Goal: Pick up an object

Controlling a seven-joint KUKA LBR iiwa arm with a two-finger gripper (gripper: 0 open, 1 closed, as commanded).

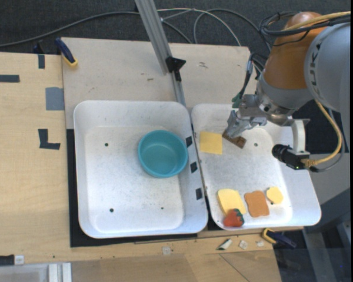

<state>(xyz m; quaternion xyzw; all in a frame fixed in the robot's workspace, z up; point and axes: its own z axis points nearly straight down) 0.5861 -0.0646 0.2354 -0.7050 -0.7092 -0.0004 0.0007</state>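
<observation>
The grey arm with its orange band comes in from the right and bends down over the right bin. Its gripper hangs low near the upper left part of that bin, with a small dark brown piece right at its tip. From where I stand I cannot tell how the gripper is set, nor whether the brown piece is caught in it or merely lies on the bin floor under it.

Just to the left of the gripper, a flat pale yellow square lies on the floor of the right bin, close to the wall shared with the other bin. It is near the brown piece but apart from it.

Along the near edge of the right bin sits a little cluster: a yellow rounded piece, a red strawberry-like toy touching its lower end, an orange toast-like slab just beside them, and a smaller yellow piece to the right of the slab.

The left bin holds a teal bowl, upright, with its open mouth facing up, set toward the bin's right half.

A slanted metal pole crosses the bench behind the bins. A black cable with a yellow hose loops off the arm over the right bin's far side.
</observation>
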